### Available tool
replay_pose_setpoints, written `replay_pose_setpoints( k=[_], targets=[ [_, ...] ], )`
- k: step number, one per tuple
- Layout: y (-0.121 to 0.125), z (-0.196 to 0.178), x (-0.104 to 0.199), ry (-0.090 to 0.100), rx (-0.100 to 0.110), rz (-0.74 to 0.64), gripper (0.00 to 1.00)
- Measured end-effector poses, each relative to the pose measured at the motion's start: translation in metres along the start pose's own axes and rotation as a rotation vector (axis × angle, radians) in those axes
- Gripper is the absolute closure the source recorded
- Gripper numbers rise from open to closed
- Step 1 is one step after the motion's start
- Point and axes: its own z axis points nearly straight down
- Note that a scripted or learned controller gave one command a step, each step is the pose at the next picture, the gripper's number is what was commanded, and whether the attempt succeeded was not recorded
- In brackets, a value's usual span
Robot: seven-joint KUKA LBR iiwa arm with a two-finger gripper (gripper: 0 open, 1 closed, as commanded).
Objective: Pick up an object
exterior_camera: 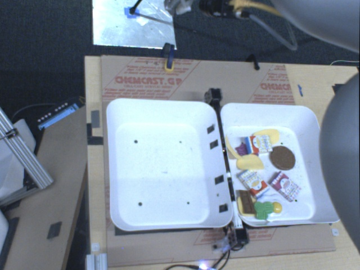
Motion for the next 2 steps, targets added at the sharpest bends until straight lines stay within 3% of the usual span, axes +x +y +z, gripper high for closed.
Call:
replay_pose_setpoints(
  k=[1, 2],
  targets=[
    [-0.020, 0.011, 0.000, -0.005, 0.019, 0.000, 1.00],
    [-0.004, 0.044, -0.052, -0.008, 0.020, 0.009, 1.00]
  ],
)
